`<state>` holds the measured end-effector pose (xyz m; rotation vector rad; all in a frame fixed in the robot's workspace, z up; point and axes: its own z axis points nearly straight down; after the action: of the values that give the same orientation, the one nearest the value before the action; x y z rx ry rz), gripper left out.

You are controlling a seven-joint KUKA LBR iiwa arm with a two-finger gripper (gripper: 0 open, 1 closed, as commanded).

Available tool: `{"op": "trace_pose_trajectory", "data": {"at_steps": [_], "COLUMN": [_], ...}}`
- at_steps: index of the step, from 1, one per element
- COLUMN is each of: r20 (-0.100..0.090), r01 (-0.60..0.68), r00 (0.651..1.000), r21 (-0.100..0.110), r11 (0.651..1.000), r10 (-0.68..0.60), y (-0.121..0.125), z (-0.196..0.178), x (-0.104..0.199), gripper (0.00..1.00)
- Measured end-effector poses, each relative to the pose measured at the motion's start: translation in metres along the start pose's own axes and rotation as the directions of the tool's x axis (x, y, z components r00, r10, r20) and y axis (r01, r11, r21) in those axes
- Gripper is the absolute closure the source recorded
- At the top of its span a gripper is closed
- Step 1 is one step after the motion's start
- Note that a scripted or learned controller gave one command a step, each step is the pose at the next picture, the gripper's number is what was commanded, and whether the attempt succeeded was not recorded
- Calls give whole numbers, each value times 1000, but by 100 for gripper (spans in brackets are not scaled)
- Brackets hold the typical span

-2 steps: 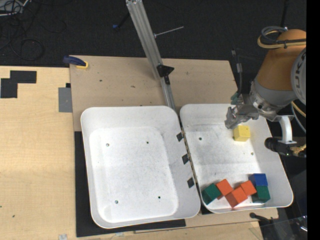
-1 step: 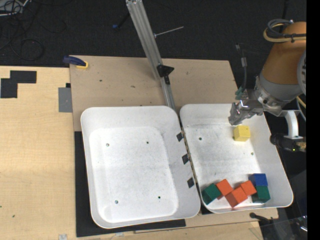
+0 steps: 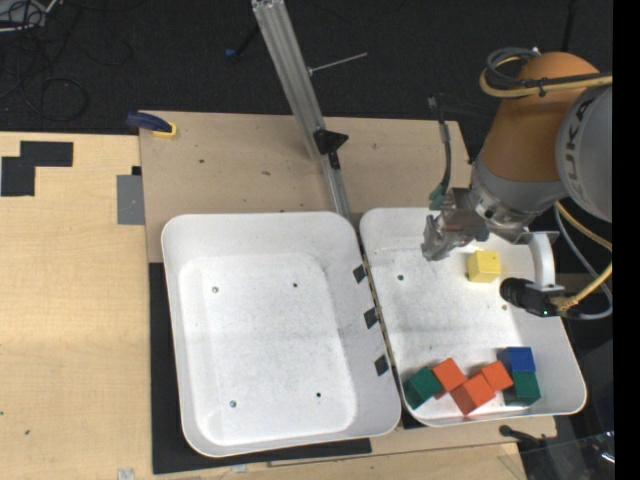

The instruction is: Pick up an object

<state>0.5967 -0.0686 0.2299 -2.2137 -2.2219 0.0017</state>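
Note:
My gripper (image 3: 438, 240) hangs over the upper part of the right bin (image 3: 420, 298), reaching in from the right. A small yellow block (image 3: 484, 266) lies on the bin floor just to its right, apart from it. Along the bin's near edge sits a cluster of blocks: a green one (image 3: 423, 384), orange ones (image 3: 449, 373) (image 3: 473, 394) (image 3: 497, 376), a blue one (image 3: 519, 359) and a dark green one (image 3: 524, 388). I see nothing held in the gripper.
The left bin (image 3: 200, 258) lies beside the right one, joined by black clips (image 3: 371, 317). A slanted aluminium rail (image 3: 296, 78) rises behind the bins. Cables and a black fitting (image 3: 530, 296) hang off the arm at the right bin's right edge.

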Motion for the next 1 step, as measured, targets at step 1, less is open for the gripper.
{"op": "trace_pose_trajectory", "data": {"at_steps": [1], "r20": [0], "r01": [1], "r00": [1000], "r21": [0], "r11": [1000], "r10": [-1], "y": [-14], "z": [-9], "x": [51], "gripper": [100]}}
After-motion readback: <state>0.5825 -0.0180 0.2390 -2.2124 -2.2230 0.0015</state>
